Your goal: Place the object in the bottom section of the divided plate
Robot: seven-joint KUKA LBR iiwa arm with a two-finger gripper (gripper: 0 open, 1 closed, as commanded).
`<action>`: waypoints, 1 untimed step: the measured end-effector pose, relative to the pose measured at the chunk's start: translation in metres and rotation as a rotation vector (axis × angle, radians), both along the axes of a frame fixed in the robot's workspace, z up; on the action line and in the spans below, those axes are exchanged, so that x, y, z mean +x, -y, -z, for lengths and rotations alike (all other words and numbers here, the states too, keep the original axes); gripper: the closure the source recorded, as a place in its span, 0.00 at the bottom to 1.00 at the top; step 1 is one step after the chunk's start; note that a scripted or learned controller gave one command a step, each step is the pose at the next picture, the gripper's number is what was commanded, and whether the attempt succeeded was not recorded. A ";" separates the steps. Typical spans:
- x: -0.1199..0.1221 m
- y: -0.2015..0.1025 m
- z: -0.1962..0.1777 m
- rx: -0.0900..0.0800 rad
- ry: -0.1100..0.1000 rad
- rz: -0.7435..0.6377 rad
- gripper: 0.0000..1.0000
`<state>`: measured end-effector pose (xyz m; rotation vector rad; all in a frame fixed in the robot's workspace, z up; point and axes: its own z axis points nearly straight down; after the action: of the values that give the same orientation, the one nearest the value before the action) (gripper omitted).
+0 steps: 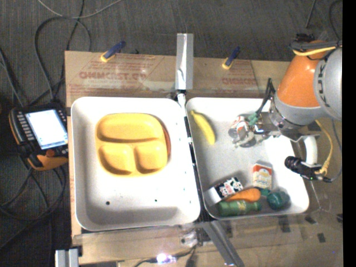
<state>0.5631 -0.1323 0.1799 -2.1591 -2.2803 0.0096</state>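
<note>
Two bins lie below us: the divided plate (133, 143) in the left, the banana (203, 127) in the right. We cannot tell what state the gripper (245, 131) is in, hovering near the banana. A glancing grasp could roll the fruit away.

plate (132, 143) left bin (83, 204) | end effector (243, 131) over right bin (222, 166), near banana (203, 128)

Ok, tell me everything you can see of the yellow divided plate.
The yellow divided plate lies flat in the left white bin, toward its upper half. It looks like smooth moulded plastic, a rounded rectangle with raised ridges splitting it into one wide section at the top and two smaller ones below. All three sections hold nothing. Only the bin floor touches it.
</note>
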 end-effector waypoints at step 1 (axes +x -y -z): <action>0.038 -0.084 -0.001 0.003 0.000 -0.036 1.00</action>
<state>0.6009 -0.0487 0.1812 -2.1165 -2.3175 0.0061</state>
